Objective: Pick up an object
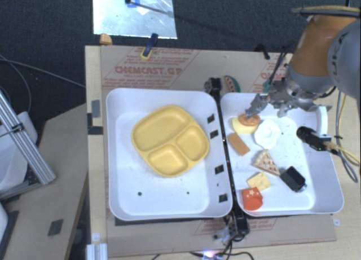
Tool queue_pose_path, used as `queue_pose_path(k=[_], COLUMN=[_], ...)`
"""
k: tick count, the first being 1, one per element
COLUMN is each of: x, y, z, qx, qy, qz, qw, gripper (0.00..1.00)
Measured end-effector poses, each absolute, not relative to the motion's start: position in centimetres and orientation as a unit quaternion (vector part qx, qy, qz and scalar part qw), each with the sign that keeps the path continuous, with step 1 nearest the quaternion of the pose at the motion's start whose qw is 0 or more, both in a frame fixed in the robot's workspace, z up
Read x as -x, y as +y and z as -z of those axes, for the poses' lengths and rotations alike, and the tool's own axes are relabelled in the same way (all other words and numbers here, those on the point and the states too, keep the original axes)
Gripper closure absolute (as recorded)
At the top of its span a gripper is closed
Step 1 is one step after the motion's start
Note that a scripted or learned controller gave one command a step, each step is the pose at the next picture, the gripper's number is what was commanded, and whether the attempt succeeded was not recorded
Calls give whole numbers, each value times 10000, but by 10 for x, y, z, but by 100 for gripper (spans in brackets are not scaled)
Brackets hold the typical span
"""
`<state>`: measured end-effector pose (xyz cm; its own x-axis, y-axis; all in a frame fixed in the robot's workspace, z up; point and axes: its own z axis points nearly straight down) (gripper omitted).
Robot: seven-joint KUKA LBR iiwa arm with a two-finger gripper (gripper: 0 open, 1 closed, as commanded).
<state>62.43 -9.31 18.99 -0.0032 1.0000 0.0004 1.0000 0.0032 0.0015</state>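
My gripper (269,110) hangs over the back of the right bin (327,194), its two fingers spread apart with nothing between them. Its left fingertip (255,106) is just above a round toy with an orange top (247,123). A white egg-like piece (267,133) lies right in front of the gripper. Further forward lie a brown bar (238,144), a pizza wedge (266,163), a yellow cheese piece (258,181), a red piece (252,198) and a black block (293,178).
The left bin (121,197) holds a yellow divided plate (169,140). A black divider (223,151) runs between the bins. Behind the bench lies a shiny sheet (135,5), and a metal frame (22,146) stands at the left.
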Motion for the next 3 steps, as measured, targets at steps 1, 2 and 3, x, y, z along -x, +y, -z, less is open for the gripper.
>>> queue_pose_path(k=[1,2,3], x=[-585,-548,-520], y=[-103,-13,-104], z=[-81,-191,-114], qx=[-7080,-7029,-7095], qy=[7062,7113,7047], qz=[-11,-42,21], qw=[-5,12,-11], gripper=[0,0,0])
